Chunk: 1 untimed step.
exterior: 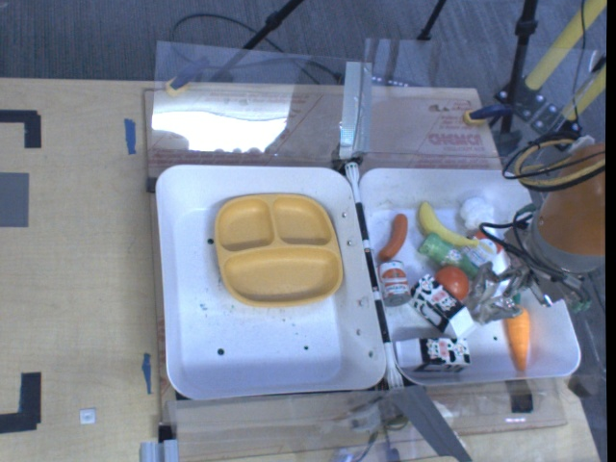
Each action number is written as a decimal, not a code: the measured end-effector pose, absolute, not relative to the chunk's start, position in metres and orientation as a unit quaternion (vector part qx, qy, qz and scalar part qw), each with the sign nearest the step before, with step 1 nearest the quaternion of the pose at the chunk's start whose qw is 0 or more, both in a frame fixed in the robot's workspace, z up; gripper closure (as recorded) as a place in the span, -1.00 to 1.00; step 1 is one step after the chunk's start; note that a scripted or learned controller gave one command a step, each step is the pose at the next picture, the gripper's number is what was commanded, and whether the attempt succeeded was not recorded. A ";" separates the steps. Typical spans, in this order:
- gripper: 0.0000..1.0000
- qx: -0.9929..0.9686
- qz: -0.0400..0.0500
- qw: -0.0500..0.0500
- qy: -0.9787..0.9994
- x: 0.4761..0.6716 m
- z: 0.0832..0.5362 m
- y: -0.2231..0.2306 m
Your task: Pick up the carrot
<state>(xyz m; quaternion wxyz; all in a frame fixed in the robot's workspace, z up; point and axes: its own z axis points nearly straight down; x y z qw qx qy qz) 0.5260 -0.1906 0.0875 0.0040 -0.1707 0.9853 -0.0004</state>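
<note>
Carrot (518, 340) in the right bin (558, 369), near its front right corner, lying free. Just off the gripper (496, 296), toward five o'clock, very close. Long axis from twelve to six, thin tip down at six. Grip width too blurry to tell; nothing seen held.

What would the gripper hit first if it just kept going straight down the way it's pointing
Probably the floor of the right bin, close beside the carrot and the tomato. The gripper points down between them, but from this slanted view depth is unclear, so it might clip the carrot's top end.
</note>
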 end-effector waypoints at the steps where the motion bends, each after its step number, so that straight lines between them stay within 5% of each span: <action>1: 1.00 0.028 0.000 0.004 1.000 0.512 0.088 -0.190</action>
